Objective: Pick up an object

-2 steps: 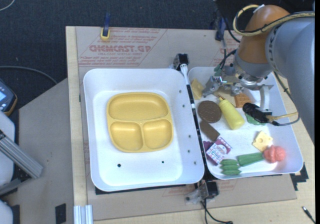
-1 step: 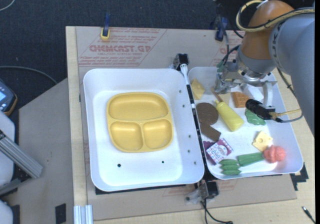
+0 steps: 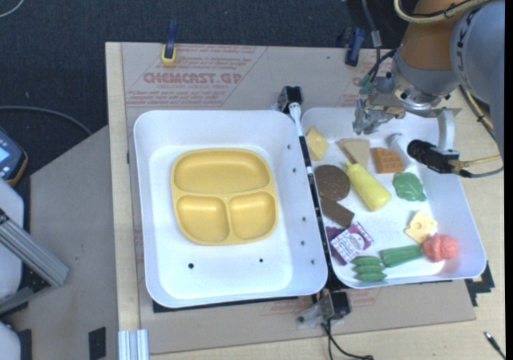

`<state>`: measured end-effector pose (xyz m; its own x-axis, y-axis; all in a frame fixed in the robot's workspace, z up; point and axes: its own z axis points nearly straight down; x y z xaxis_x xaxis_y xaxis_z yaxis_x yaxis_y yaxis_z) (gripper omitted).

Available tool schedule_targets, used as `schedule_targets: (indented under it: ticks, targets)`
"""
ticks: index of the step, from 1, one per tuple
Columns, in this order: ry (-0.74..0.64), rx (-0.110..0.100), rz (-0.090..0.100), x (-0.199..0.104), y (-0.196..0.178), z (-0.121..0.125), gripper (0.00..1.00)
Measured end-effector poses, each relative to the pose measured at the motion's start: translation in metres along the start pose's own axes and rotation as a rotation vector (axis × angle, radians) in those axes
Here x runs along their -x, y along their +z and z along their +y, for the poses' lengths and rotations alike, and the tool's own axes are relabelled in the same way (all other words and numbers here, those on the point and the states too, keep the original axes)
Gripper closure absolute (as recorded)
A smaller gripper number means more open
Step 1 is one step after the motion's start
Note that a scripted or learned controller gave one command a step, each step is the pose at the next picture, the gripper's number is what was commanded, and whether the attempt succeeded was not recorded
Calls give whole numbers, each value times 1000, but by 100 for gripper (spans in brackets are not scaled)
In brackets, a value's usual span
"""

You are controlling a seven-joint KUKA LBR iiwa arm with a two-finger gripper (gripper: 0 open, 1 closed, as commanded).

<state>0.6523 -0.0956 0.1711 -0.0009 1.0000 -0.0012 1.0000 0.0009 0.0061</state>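
I'm watching the tool (image 3: 367, 122) hanging over the right bin's (image 3: 469, 226) far end — just above a tan wedge (image 3: 353, 148); I cannot tell its state.

Bright even overhead light, soft short shadows, white bins (image 3: 152, 214) slightly overexposed, mild overall softness

grey arm (image 3: 487, 38), glossy orange band (image 3: 439, 10), yellow cable loop, small metal tool (image 3: 370, 119)
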Motion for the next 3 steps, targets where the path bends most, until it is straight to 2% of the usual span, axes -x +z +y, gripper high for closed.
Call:
schedule_targets:
  ticks: [1, 2, 3]
  targets:
    - [0, -1, 0, 0, -52, 1, 100]
    - [0, -10, 2, -25, -61, -47, 100]
    - [-1, -12, 3, -59, -52, -78, 100]
